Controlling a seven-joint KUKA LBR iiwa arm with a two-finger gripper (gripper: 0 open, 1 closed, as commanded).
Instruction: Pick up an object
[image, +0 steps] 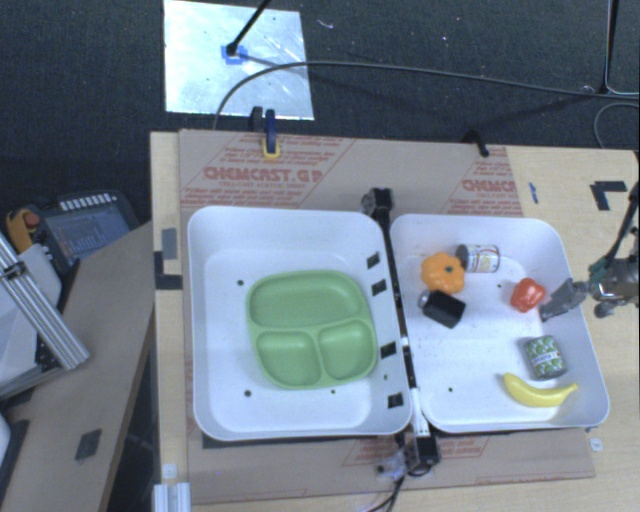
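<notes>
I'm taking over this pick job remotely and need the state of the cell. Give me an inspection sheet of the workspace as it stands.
Surface: two white bins, left bin and right bin, side by side on a cardboard-covered bench.
Job's things: in the right bin, orange pumpkin, small jar, black block, red pepper, green can, banana.
Clutter: green divided tray in the left bin.
Grippers: gripper at the right bin's right edge, beside the red pepper; finger state unclear.
Cables: black cable behind the bench.
Surroundings: teach pendant at left, metal sheet on the floor.
</notes>
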